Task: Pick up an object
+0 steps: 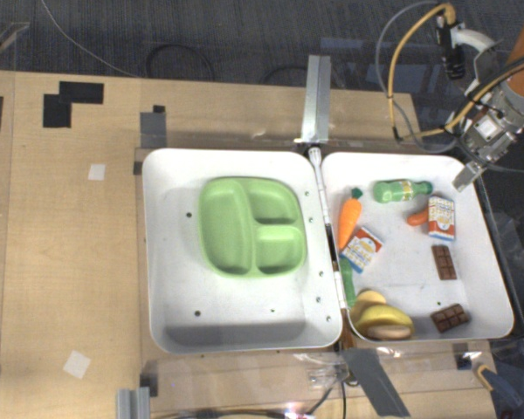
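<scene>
- Camera view: the gripper point(465, 177) hangs over the far right corner of the right bin point(498, 273). It holds nothing I can see, and I cannot tell how its claw is set.
- The green bottle point(401, 190) lies on its side, near the gripper. It looks light, hard and smooth, so it may roll or slip. Grab it across the middle.
- The small carton point(441, 217) just beside it looks light and flat-sided, so it should be easy to pinch.
- The carrot point(348, 219) and banana point(383, 319) lie by the wall between the bins.
- The green tray point(249, 225) sits in the left bin point(170, 269).
</scene>
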